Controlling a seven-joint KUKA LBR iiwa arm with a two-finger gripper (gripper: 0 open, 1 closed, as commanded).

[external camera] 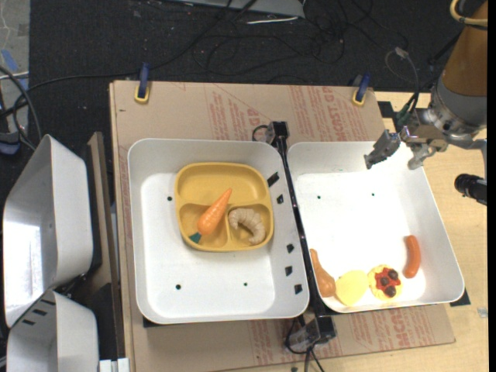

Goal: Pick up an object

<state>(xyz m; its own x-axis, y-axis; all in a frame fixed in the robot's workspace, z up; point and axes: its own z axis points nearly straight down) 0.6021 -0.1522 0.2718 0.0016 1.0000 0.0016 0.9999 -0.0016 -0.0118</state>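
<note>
My gripper (399,150) hangs spread and empty over the right bin's (353,208) far right corner. The sausage (411,255) lies by the near right edge. Red print on the cardboard (232,107) reads backwards, illegible.

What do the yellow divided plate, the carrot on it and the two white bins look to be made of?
The yellow divided plate looks like moulded plastic: uniform colour, rounded ridges, dull sheen. The carrot looks like a plastic toy, smooth, evenly orange with a green stub; rubber is possible. The left bin and right bin look like thin white plastic or coated metal, with smooth walls and soft glare. Which one is unclear.
</note>
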